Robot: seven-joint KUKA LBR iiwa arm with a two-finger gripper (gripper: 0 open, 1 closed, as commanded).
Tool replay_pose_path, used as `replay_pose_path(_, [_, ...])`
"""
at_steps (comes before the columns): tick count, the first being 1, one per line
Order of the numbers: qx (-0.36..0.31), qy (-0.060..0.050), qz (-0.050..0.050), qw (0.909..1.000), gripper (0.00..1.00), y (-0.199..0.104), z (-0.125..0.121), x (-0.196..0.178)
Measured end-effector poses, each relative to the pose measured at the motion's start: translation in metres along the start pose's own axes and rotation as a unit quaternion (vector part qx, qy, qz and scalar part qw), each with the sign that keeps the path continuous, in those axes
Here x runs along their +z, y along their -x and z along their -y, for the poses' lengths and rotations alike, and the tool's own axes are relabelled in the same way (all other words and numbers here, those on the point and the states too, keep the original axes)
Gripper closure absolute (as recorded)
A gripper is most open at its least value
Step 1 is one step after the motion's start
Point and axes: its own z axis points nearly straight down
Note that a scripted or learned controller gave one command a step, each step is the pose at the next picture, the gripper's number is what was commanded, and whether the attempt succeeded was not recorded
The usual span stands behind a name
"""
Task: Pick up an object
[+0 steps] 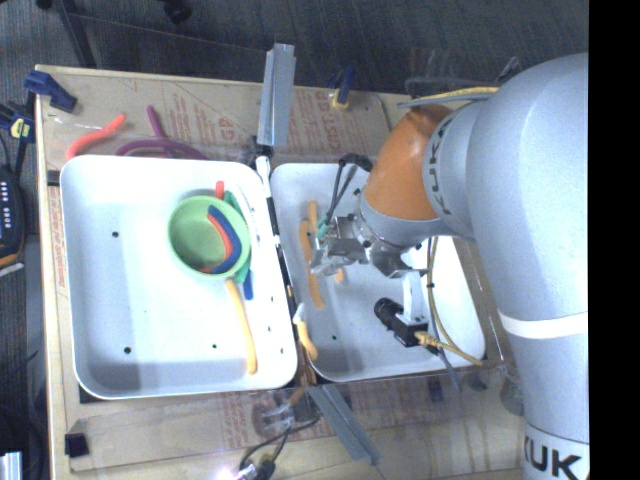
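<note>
Dark carpeted floor (400, 18) surrounds a plywood desk (200, 93) that carries two shallow white bins side by side. At the far left, outside the bins, a red strip (95, 138) and a purple tube (160, 149) lie on the desk. The left bin (110, 308) holds a green bowl (208, 236) with red and blue scoops (222, 240) nested in it, and a long yellow handle (243, 330) trails away from the bowl's rim.

In the right bin (350, 363) a thin orange stick (311, 226) lies along the left side, close to the wall. The hand (328, 255) is low over the middle of that stick. From where I stand I cannot tell how far open it is, or whether it has hold of anything.

The stick looks like the likely pick. It is slim and lies flat, so the hand may close above it or nudge it aside. It also lies near the bin wall, so a descent a little too far left could strike the rim. Gripped off its middle, it might tilt and slip out on the lift.
</note>
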Motion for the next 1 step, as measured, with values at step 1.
replay_pose_path(1, [0.000, 0.000, 0.000, 1.0000, 0.00, 0.0000, 0.0000, 0.0000])
